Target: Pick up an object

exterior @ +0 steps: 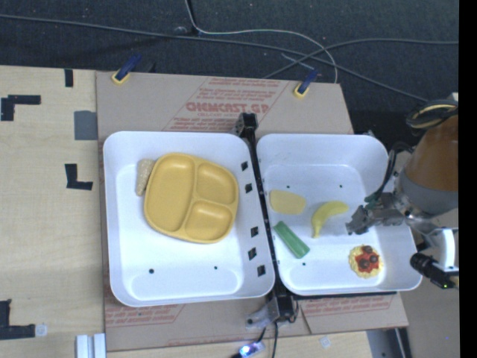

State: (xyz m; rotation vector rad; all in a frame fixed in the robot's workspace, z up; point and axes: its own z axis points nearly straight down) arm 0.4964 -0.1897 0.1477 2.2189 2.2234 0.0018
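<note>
The right bin (320, 149) holds a pale yellow oval piece (287, 201), a yellow banana (326, 215), a green pickle-like stick (291, 239) and a small tart with red berries (365, 260). My gripper (363, 221) hangs over the right side of this bin, just right of the banana and above the tart. Its dark fingers are small and blurred. Nothing shows between them.
The left bin (123, 222) carries a yellow divided plate (191, 197) with a beige piece (143, 176) tucked under its left edge. Black clips (253, 233) line the divider between the bins. The arm's orange band (436, 159) sits at the right.
</note>
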